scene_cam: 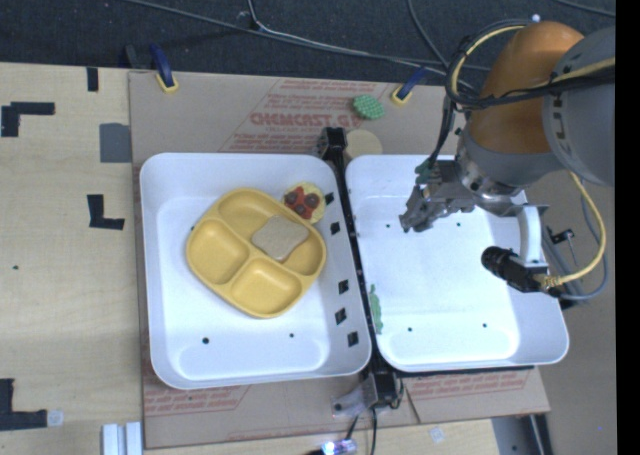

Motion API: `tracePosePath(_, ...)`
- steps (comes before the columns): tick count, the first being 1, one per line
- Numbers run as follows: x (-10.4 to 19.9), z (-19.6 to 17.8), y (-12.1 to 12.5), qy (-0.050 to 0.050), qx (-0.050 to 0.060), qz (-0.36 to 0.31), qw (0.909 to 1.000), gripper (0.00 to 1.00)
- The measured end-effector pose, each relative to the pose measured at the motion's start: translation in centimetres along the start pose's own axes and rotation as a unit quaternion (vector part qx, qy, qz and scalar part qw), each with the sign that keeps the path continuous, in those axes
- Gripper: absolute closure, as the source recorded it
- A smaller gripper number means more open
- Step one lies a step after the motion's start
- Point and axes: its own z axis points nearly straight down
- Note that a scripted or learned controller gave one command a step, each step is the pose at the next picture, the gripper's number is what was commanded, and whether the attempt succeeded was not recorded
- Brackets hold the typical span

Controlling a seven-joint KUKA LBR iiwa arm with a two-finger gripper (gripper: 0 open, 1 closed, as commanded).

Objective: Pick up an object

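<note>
Camera view: the dark two-finger claw (418, 215) hangs over the right shallow white plastic bin (450, 343), toward its ten o'clock corner. The fingers point down and left, close together, with nothing visible between them, so the claw looks empty; how far apart the tips are is too small to judge.

The things worth picking sit in the left shallow white plastic bin (240, 353). The yellow moulded plastic tray with compartments (235, 263) lies flat near the middle, tilted on the diagonal. I judge it light and stiff but slick, too broad to span; only a raised rim or a divider wall would give a pinch. On its one o'clock compartment rests a flat tan square that looks like a toast slice (279, 236), probably light, low and hard to get fingers under. At the tray's one o'clock tip, touching it, sits a small red and dark berry-like cluster (304, 202), lumpy enough to grip from above, likely the easiest hold.

A small green scrap (374, 306) lies against the right bin's nine o'clock wall, thin and crowded by that wall.

Room: the black-clipped divider (343, 233) between the bins stands between the claw and the tray, and must be cleared by lifting. The berry cluster lies near that divider, leaving tight finger room on its three o'clock side. The left bin's floor from five to eight o'clock is open. A green ridged disc (367, 107) sits outside the bins on the cardboard-covered worktop (200, 113).
</note>
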Motion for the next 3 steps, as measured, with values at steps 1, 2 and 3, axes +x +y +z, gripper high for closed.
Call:
tracePosePath(1, 5.6, -0.8, 0.9, 0.001, 0.000, -0.001, 1.0000, 1.00)
tracePosePath(2, 11.7, -1.1, 1.6, 0.000, 0.000, -0.001, 1.0000, 1.00)
tracePosePath(3, 16.2, -1.0, 2.7, 0.000, 0.000, 0.000, 1.0000, 1.00)
